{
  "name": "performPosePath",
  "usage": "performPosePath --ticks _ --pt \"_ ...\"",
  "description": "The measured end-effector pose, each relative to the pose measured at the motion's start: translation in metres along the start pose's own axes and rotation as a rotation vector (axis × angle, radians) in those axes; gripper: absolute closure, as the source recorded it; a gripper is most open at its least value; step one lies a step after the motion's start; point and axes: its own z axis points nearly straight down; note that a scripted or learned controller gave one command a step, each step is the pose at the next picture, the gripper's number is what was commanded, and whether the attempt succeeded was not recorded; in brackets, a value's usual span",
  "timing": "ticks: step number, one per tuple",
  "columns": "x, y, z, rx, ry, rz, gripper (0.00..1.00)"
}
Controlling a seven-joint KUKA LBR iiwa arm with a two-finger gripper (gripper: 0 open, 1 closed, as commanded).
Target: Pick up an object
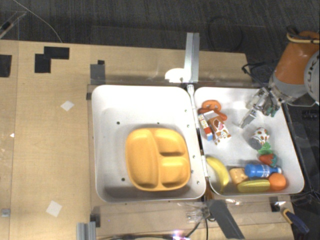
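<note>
I see the grey arm with its orange band (295, 66) slanting in over the right white plastic bin (296, 156) at that bin's upper right corner. Its two-finger gripper (255, 110) points down and leftward, fingers spread apart and grasping nothing. Inside that bin, below the gripper, sits a small white patterned cup (259, 136); left of the gripper lies an orange pretzel toy (210, 106). A yellow plastic banana (218, 171) rests by the bin's lower left wall.
</note>
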Motion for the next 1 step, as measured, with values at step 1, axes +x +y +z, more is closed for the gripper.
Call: performPosePath --ticks 1 --pt "0.0006 0.0025 -0.0030 -0.003 -0.001 0.281 0.00"
